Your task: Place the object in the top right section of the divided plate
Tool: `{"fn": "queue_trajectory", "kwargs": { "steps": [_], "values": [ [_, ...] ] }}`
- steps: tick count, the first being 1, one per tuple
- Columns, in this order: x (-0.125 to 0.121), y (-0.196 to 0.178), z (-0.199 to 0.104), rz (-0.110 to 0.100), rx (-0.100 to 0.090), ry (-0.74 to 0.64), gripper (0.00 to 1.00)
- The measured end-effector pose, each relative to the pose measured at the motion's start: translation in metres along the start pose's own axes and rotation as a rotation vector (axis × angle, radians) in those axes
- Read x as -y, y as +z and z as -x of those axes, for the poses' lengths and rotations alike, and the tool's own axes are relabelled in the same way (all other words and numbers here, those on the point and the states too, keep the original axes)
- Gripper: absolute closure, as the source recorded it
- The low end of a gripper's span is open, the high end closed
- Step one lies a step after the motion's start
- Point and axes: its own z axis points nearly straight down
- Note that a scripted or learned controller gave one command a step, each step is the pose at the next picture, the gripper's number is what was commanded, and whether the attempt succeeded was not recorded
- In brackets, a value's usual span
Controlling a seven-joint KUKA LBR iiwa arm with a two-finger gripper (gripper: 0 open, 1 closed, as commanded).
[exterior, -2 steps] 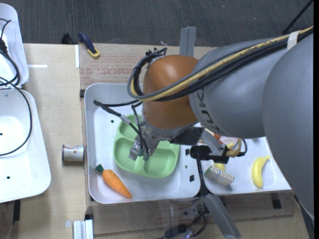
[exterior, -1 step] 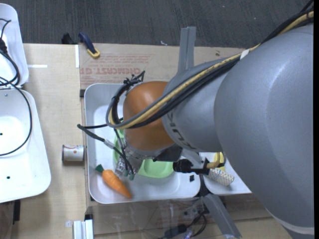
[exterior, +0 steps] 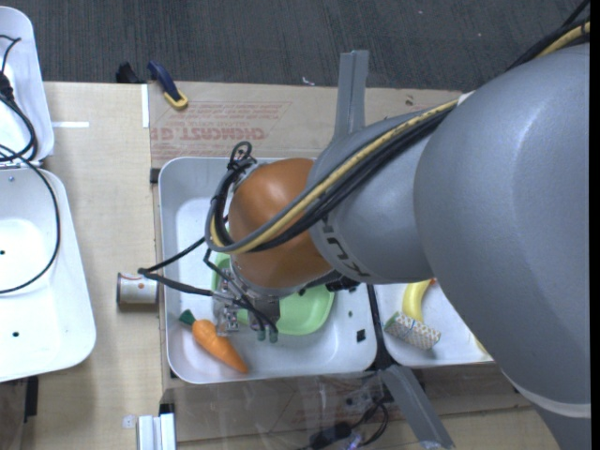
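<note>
The grey arm with its orange band (exterior: 272, 223) reaches in from the right and covers most of the left bin (exterior: 183, 209). Under it a light green divided plate (exterior: 305, 312) shows only in part; its sections are mostly hidden by the wrist. My gripper (exterior: 239, 322) points down at the plate's left edge. A toy carrot (exterior: 217, 342), orange with a green top, lies on the bin floor just below and left of the gripper, apart from it.
The right bin (exterior: 441, 350) holds a banana (exterior: 415, 298) and a small patterned object (exterior: 414, 330). A metal cylinder (exterior: 137, 289) lies on the bench left of the left bin. A blue and yellow clamp (exterior: 167, 84) sits at the back. Black cables loop beside the wrist.
</note>
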Motion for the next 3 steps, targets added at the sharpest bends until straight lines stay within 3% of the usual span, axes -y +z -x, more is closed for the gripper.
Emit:
{"fn": "queue_trajectory", "kwargs": {
  "steps": [1, 2, 3],
  "values": [
    [0.067, 0.003, -0.003, 0.009, -0.006, 0.178, 1.0],
    [0.023, 0.005, 0.041, -0.001, -0.009, 0.233, 1.0],
    [0.048, -0.011, -0.006, -0.009, -0.022, 0.079, 1.0]
  ]
}}
